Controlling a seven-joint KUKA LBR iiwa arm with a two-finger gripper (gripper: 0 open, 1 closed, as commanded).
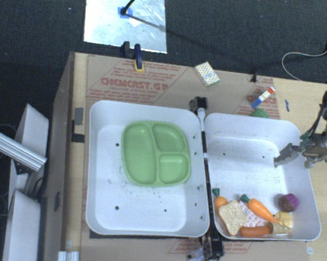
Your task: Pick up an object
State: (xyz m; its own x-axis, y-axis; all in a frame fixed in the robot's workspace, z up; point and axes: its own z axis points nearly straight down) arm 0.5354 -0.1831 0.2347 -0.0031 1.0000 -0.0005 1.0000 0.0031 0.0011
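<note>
Toy food lies piled in the front corner of the right bin [247,146]: a carrot [260,209], a slice of bread [233,216], a red sausage [253,231], a purple piece [288,201], a yellow piece [284,220] and a small orange piece [219,203]. My gripper [297,160] hangs over the bin's right rim, behind and to the right of the pile. Its two fingers stand apart and nothing sits between them. The gripper is open and touches none of the food.
The left bin [103,207] holds a green divided plate [156,153]. Behind the bins, small items lie on the cardboard: a yellow block [206,73], a red-and-blue piece [262,97] and a clamp [137,55].
</note>
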